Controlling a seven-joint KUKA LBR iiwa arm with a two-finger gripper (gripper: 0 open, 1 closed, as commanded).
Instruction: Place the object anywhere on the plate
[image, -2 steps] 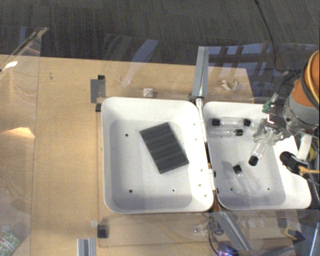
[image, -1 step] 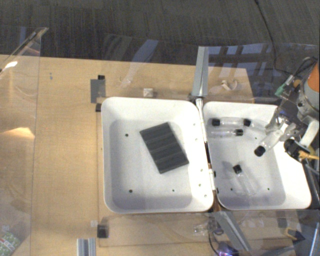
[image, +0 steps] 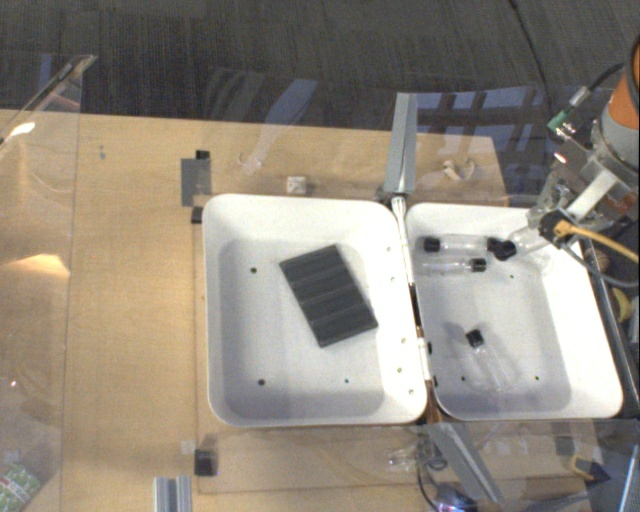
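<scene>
A dark grey ridged plate (image: 328, 295) lies flat and slightly turned in the left bin (image: 230, 400). In the right bin (image: 590, 400) lie clear vials with black caps. One vial (image: 445, 243) and a second (image: 470, 265) rest near the bin's far wall. A third vial (image: 480, 345) lies alone toward the middle. My gripper (image: 525, 238) reaches down at the far right corner of the right bin. A black cap (image: 500, 247) sits right at its tip. The clear body behind that cap is hard to make out against the gripper.
A metal post (image: 402, 140) rises behind the gap between the two bins. Yellow and black cables (image: 590, 240) hang from the arm over the right bin's far right side. A small black bracket (image: 197, 180) stands on the bench beyond the left bin.
</scene>
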